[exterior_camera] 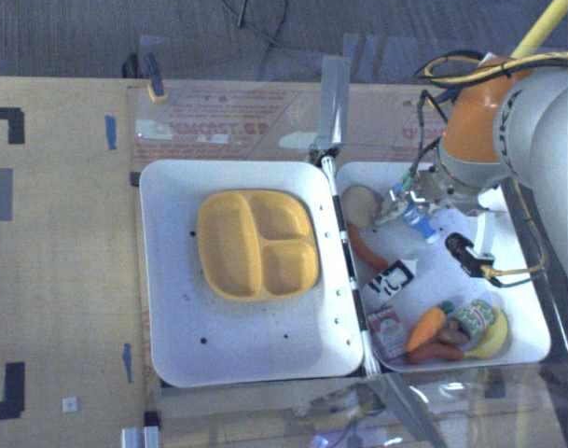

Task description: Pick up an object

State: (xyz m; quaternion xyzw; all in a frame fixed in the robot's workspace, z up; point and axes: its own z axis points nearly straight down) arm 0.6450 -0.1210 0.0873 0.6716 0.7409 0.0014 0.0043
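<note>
My gripper point(402, 203) hangs low over the far part of the right bin point(526, 278), below the orange wrist band. Right against it is a small blue and white thing point(421, 223); whether it is held is unclear. Just left of the gripper lies a tan rounded object point(360, 203), with a red-orange sausage-like piece point(367, 247) in front of it. A black and white card point(393, 278) lies mid-bin. At the near edge are a carrot point(426, 327), a red sausage point(436, 352), a green-labelled jar point(471, 320), a banana point(495, 340) and a small packet point(384, 330).
The left bin point(172, 325) holds a yellow divided plate point(257, 244) near its middle. A raised divider wall point(344, 250) separates the two bins. Bare white floor shows in the right bin's right part.
</note>
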